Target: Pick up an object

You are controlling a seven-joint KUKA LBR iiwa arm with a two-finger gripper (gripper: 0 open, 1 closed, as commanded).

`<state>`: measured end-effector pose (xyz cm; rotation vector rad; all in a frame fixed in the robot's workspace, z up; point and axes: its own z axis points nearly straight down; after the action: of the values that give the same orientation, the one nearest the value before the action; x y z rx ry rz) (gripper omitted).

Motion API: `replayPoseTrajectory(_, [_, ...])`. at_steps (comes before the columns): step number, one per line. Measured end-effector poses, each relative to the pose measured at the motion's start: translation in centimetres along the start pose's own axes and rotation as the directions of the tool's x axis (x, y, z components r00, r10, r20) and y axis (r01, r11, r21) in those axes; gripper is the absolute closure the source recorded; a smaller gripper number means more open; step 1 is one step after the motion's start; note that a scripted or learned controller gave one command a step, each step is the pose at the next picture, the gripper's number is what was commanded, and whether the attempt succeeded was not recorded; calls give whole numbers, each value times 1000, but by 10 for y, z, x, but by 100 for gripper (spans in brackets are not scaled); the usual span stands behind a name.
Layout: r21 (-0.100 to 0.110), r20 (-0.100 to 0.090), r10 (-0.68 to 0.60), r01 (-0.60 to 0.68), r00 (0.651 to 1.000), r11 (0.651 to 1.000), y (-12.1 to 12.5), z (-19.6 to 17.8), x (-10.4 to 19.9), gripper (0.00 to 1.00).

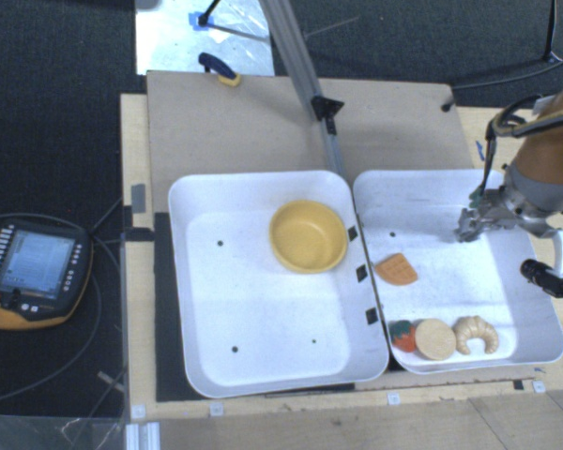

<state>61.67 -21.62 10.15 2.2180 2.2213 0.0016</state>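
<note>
The right bin holds an orange wedge-shaped piece near its left wall. Along its front edge lie a round tan disc, a croissant-shaped toy and a small red and green piece. A yellow bowl sits in the left bin at its far right corner. My gripper hangs over the far right part of the right bin, with nothing visible between its fingers. It is well to the right of the orange piece and beyond the croissant.
A brown board lies behind the bins, with a metal pole slanting over it. A teach pendant rests on the floor at the left. A black fitting juts from the arm over the right bin's right edge.
</note>
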Motion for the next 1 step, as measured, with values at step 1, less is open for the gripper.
replayPoseTrajectory(1, [-2,0,1,-1,1000,1000,2,-43,0,100])
